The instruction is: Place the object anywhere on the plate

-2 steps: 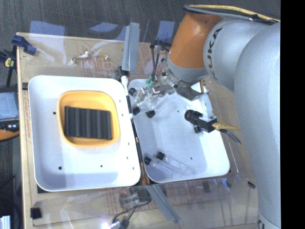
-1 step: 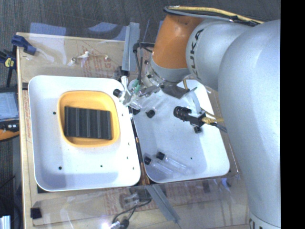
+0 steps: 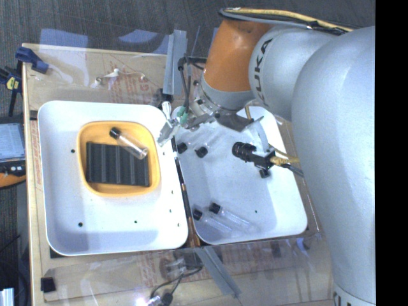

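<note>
The jaws (image 3: pixel 171 127) are seen at the top of the gap between the two bins, by the right bin's upper left corner; whether they are open or closed cannot be told, and nothing can be seen held between them. The arm (image 3: pixel 306 88) is reached in from the right, its orange band (image 3: pixel 233 50) bent over the right bin's (image 3: pixel 287 212) top edge, with the wrist pointed down and to the left.

A clear tube (image 3: pixel 129 143) with a black cap is laid on the plate (image 3: pixel 89 132), a yellow-rimmed plate with a dark ribbed centre, in the left bin (image 3: pixel 64 222). It rests tilted across the plate's upper edge. Another clear tube (image 3: pixel 224 217) is laid near the right bin's lower edge. Both bins are carried on the tabletop (image 3: pixel 95 279).
</note>
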Robot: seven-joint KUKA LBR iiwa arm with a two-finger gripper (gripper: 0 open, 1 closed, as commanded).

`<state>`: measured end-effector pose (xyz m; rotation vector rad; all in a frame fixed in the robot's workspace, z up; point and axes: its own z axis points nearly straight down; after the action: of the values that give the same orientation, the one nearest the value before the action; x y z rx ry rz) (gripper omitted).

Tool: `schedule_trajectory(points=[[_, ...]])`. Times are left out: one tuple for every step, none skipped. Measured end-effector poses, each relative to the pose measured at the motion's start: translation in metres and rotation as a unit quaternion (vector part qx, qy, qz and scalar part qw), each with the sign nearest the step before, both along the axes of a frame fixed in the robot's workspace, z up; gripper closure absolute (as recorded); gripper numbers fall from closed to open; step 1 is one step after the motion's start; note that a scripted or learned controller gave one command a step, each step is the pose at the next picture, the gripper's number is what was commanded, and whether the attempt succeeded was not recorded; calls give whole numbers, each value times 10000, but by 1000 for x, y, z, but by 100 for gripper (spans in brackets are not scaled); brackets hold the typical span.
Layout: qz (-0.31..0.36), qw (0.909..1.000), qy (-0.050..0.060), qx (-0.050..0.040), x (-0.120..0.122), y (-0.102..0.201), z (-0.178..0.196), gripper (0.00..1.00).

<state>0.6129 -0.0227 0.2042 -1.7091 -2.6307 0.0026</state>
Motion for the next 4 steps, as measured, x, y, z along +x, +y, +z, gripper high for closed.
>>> schedule_trajectory(points=[[1314,9913,-42,-7,45,-29,34,0],[3327,9430,-18,3,38,-57,-12,0],[4050,9143,-35,-4,32,-45,21,0],[4100,9121,-31,-2,37,-53,31,0]])
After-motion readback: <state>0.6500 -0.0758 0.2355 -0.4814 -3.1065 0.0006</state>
